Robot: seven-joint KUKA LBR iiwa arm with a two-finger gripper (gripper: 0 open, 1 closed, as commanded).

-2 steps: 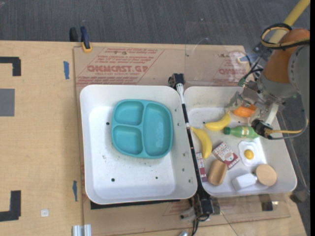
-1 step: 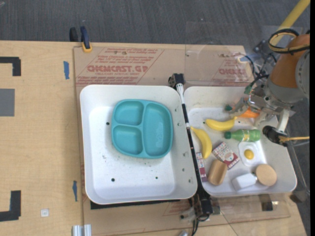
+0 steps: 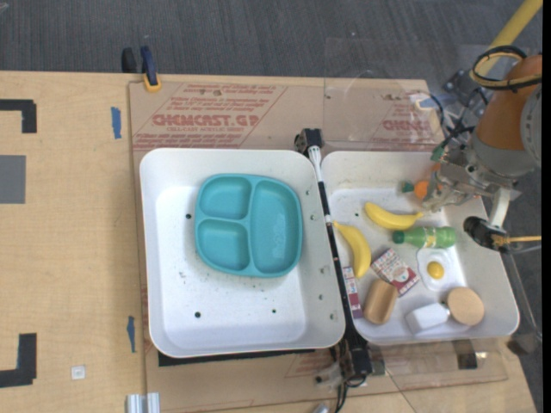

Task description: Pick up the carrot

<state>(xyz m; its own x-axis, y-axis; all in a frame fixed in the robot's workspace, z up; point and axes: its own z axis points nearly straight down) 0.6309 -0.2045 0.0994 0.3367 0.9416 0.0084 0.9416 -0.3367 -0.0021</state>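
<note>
The carrot (image 3: 420, 188) lies in the right bin (image 3: 508, 317), near its far edge, just left of the gripper (image 3: 444, 188) and about touching it. Only an orange bit with a green end shows, so its long axis is not clear. Whether the gripper has it, I cannot tell.

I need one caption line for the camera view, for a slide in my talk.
KUKA arm's gripper reaches toward the carrot in the right bin; a teal divided plate sits in the left bin.
</note>
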